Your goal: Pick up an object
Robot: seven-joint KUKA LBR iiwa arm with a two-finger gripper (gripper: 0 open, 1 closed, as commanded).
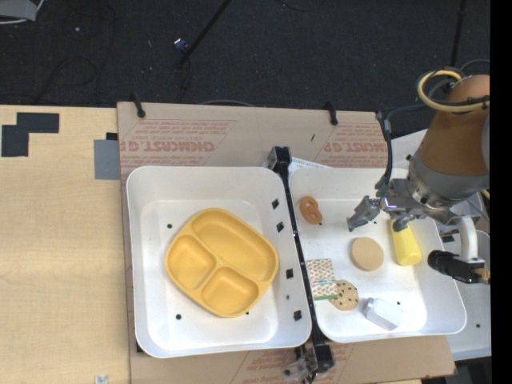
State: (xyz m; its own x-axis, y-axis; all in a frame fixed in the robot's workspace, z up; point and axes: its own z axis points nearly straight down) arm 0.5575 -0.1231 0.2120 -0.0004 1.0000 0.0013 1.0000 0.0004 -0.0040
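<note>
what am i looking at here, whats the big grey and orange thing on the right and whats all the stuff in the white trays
The grey and orange thing is a robot arm. It reaches in from the right, and at its end is a small two-finger gripper for picking things up. The picture comes from one camera fixed above the bench, looking down at a slant.

Two shallow white bins sit side by side. The left bin holds a yellow divided plate. The right bin holds small items: an orange-brown ring, a round tan disc, a yellow bottle-shaped piece, a chocolate chip cookie, a patterned card and a small grey-white block.

The gripper hangs over the right bin, above the tan disc. Nothing is visibly held between its fingers.
</note>
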